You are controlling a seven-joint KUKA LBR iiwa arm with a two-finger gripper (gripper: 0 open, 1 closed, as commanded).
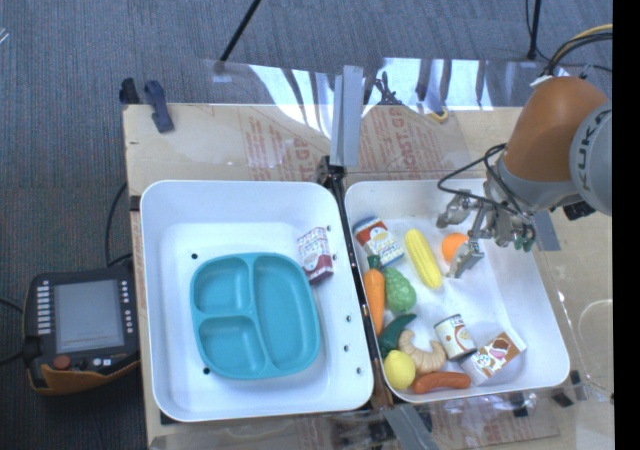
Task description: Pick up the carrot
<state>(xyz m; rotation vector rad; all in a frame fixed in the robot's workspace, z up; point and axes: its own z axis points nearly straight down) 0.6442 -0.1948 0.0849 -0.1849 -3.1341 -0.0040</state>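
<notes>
The carrot point(374, 295) is orange and lies lengthwise at the left side of the right bin point(540, 323), against a green vegetable point(399, 291). My gripper point(458, 236) hangs over the upper middle of that bin, well right of the carrot and apart from it. It stands open, with one fingertip point(467, 260) just beside a small orange fruit point(453, 244). Nothing is held.
The right bin also holds a corn cob point(423, 258), a small carton point(377, 238), a can point(456, 335), a lemon point(399, 369), a sausage point(440, 382) and a little box point(497, 353). In the left bin point(165, 238) lie a blue divided plate point(255, 315) and a small carton point(316, 253).
</notes>
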